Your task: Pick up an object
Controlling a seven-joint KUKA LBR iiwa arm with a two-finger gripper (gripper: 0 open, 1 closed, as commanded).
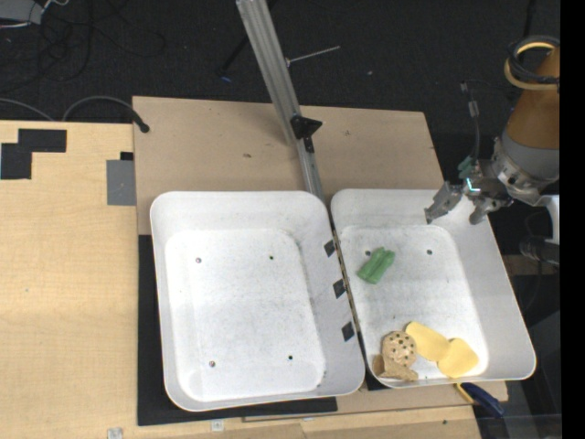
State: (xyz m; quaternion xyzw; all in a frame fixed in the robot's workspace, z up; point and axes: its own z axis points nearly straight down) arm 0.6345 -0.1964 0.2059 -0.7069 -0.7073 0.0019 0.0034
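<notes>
My gripper (460,210) hangs over the back right corner of the right bin (484,273), its two grey fingers spread apart with nothing between them. A green block (376,265) lies in that bin's left middle, well to the left of the gripper and nearer the camera. At the bin's front edge rest a yellow soft object (441,349) and, beside it on the left, a tan perforated piece (398,353).
The left bin (174,245) sits alongside the right one, joined by black clips along the shared wall. A slanted aluminium rail (277,85) rises behind the bins. Light wooden bench surface extends to the left.
</notes>
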